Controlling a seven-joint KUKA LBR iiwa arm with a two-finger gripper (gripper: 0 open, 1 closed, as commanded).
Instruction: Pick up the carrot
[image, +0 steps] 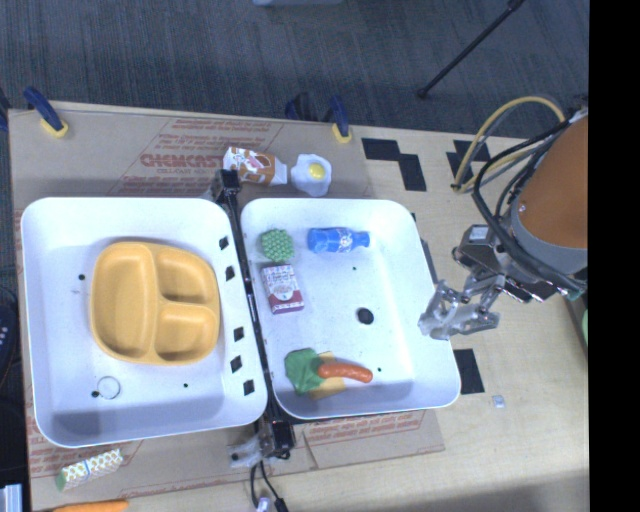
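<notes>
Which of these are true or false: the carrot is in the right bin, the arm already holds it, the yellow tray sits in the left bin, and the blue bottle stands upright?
1. The carrot lies in the right bin. True.
2. The gripper holds the carrot. False: it is over the right bin's right rim, apart from the carrot.
3. The yellow divided tray sits in the left bin. True.
4. The blue bottle stands upright. False: it lies on its side.

Glossy plastic carrot (344, 373) lies in a smooth white plastic bin (400, 225); pincer (452, 316) bare metal.
</notes>
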